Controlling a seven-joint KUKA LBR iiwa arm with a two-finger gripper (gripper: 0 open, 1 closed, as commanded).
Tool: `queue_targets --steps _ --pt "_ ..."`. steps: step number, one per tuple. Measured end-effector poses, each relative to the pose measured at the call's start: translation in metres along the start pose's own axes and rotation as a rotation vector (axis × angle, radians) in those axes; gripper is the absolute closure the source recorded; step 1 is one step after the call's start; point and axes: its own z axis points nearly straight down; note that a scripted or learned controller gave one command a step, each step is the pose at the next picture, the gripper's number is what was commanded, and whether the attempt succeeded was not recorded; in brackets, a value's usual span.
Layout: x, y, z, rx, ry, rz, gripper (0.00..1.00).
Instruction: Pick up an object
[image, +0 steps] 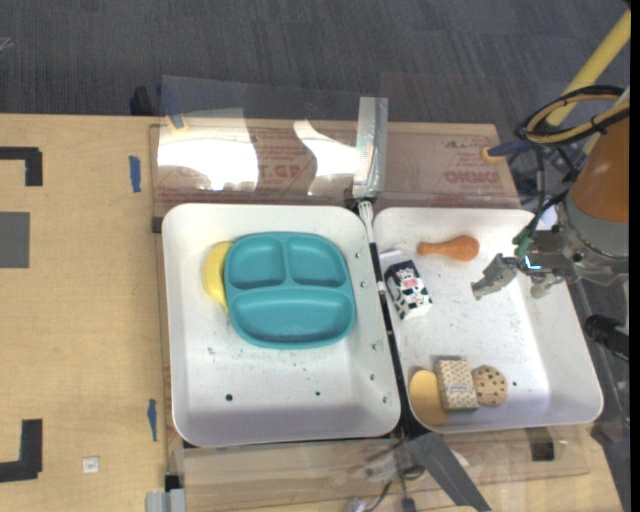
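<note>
In the right bin (560, 390) lie an orange drumstick-shaped toy (449, 247) near the back, a black-and-white patterned block (406, 288) by the left wall, and a front cluster: a yellow-orange slice (425, 393), a small patterned box (455, 384) and a round cookie (489, 384). My gripper (518, 281) hangs over the right half of this bin, right of the drumstick toy and apart from it. Its fingers (489, 279) are spread open with nothing between them.
The left bin (200, 390) holds a teal divided plate (289, 288) with a yellow object (213, 272) poking out from under its left edge. A clear panel and cardboard stand behind both bins. Cables and the arm's body crowd the right side.
</note>
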Motion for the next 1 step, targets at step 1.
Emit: queue_targets --steps 1 --pt "0.0331 0.0450 0.0986 -0.014 -0.004 -0.169 0.00"
